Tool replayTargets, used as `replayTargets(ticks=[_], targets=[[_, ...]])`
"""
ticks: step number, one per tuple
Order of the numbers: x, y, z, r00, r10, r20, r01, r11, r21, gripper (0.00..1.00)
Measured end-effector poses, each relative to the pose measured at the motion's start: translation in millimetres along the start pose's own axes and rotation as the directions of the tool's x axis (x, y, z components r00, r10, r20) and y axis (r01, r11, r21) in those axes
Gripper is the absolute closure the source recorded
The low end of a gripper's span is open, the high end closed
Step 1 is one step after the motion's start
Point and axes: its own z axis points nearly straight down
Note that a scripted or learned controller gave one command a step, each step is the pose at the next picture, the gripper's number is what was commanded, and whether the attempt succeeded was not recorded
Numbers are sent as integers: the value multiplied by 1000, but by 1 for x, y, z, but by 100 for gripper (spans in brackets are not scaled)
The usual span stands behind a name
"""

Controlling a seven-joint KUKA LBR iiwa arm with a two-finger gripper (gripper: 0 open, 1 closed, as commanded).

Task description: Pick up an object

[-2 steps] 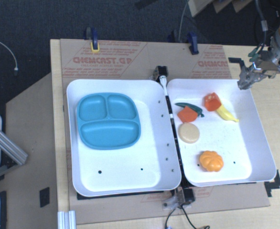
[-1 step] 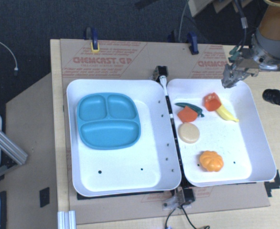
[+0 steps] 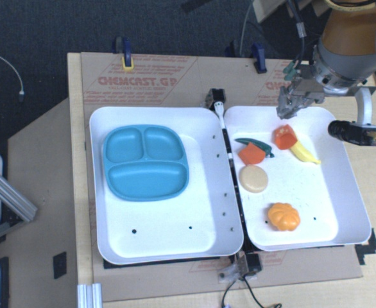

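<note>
The right bin (image 3: 342,191) holds several toy foods: a red piece (image 3: 284,136), a yellow banana (image 3: 305,153), an orange-red carrot with a green top (image 3: 253,151), a beige round disc (image 3: 254,178) and an orange pumpkin-like piece (image 3: 283,216). My gripper (image 3: 289,110) hangs over the bin's far edge, just above and behind the red piece. It is apart from every object, and nothing shows between its fingers.
The left bin (image 3: 111,236) carries a blue divided plate (image 3: 146,162). Black clips sit on the seam between the bins at the far (image 3: 216,99) and near (image 3: 249,262) ends. Blue clamps (image 3: 125,51) hold the cardboard base at the back.
</note>
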Motion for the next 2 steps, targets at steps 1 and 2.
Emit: replayTargets(ticks=[1, 2], targets=[[54, 2, 22, 1000, 0, -1, 0, 1000, 3, 100], [106, -6, 41, 1000, 0, -1, 0, 1000, 3, 100]])
